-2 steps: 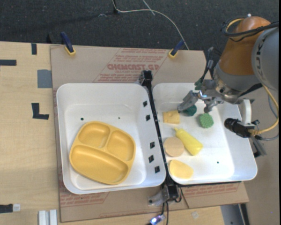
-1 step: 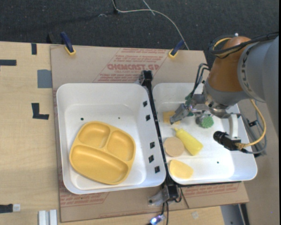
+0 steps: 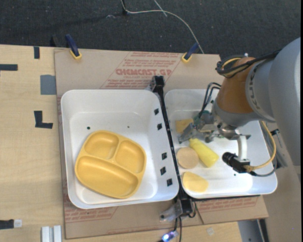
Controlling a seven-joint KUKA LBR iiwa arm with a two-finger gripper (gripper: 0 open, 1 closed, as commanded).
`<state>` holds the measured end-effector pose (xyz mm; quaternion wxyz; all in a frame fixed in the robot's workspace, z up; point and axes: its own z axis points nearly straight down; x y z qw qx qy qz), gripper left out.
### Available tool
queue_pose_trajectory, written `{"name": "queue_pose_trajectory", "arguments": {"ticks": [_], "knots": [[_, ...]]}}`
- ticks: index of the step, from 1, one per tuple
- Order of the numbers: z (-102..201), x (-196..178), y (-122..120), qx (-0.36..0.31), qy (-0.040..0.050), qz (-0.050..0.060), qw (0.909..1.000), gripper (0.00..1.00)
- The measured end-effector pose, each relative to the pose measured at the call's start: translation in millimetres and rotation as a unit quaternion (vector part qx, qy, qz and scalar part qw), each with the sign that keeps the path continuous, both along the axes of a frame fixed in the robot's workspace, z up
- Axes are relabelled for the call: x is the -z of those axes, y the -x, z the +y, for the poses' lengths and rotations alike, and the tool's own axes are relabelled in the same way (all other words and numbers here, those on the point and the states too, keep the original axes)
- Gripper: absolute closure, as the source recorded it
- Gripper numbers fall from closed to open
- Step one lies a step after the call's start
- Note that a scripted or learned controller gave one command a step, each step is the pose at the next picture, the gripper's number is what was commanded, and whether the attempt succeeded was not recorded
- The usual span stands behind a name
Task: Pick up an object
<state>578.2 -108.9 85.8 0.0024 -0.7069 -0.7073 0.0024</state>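
Lying in the right white bin (image 3: 262,185), the yellow plastic cylinder (image 3: 203,152) rests between a round tan disc (image 3: 187,158) and the gripper (image 3: 199,127), which hangs just above its upper end. Whether the gripper is spread or pressed together, I cannot tell. To pick well, I judge it should come down centred across the cylinder's short side, away from the pale yellow slice (image 3: 194,182). The yellow divided plate (image 3: 110,164) sits in the left bin (image 3: 70,105).
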Motion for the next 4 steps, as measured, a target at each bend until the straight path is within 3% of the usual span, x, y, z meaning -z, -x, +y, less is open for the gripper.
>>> {"name": "queue_pose_trajectory", "arguments": {"ticks": [1,4], "knots": [[1.3,-12.6,-1.1,-0.001,-0.0004,-0.001,1.0,1.0],[2.5,-187.5,-17.3,0.0,0.0006,-0.006,1.0,1.0]]}}
